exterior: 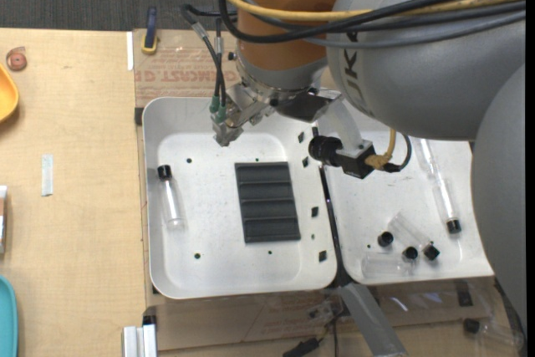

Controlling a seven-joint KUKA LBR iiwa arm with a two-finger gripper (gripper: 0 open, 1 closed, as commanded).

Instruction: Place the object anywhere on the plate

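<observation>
A black ridged plate (267, 201) lies flat in the middle of the left bin (167, 263). A clear tube with a black cap (170, 196) lies near that bin's left wall, cap toward the back. My gripper (223, 135) hangs over the back of the left bin, just behind and left of the plate's far left corner. It is well apart from the tube. The big grey arm and its orange band hide the bin's back edge. Nothing shows beneath the gripper's tip.
The right bin (476, 263) holds a second clear capped tube (443, 196) near its right side, several small black caps (409, 251) at its front, and a clear plastic piece. A black camera block (343, 156) on the wrist overhangs the wall between the bins.
</observation>
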